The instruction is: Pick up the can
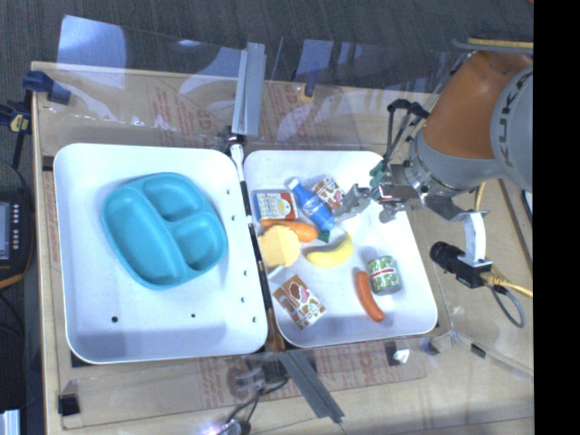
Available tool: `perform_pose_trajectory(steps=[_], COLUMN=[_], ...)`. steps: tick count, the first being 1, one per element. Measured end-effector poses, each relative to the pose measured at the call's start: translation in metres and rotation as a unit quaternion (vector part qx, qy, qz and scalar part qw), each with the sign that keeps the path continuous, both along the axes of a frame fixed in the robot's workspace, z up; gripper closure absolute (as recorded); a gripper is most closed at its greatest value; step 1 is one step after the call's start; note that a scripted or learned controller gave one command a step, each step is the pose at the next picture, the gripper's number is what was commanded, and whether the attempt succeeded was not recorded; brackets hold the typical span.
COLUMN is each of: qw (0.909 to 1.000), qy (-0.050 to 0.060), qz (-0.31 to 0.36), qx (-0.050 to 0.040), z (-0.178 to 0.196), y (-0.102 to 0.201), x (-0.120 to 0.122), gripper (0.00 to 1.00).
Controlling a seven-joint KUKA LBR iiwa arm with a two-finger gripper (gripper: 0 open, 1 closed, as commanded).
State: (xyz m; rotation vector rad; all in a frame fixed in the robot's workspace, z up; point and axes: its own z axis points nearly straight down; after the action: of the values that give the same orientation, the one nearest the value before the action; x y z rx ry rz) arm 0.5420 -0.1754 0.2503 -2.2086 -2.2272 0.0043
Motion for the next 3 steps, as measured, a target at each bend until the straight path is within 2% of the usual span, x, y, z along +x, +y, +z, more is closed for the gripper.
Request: perform_pose_trajectory(steps=[1, 2, 3], qw=[1.0, 0.9999, 0.9942], qy=[0.0, 0.0, -0.003], qz=[0.0, 0.013, 0.107], qx=[-0.0006, -0.0004, -0.0006], z=[-0.047, -0.16, -0.118], y=[-0.033, -0.033, -0.035], x=[-0.034, 0.008, 0.053], gripper=[0.0, 0.0, 0.0])
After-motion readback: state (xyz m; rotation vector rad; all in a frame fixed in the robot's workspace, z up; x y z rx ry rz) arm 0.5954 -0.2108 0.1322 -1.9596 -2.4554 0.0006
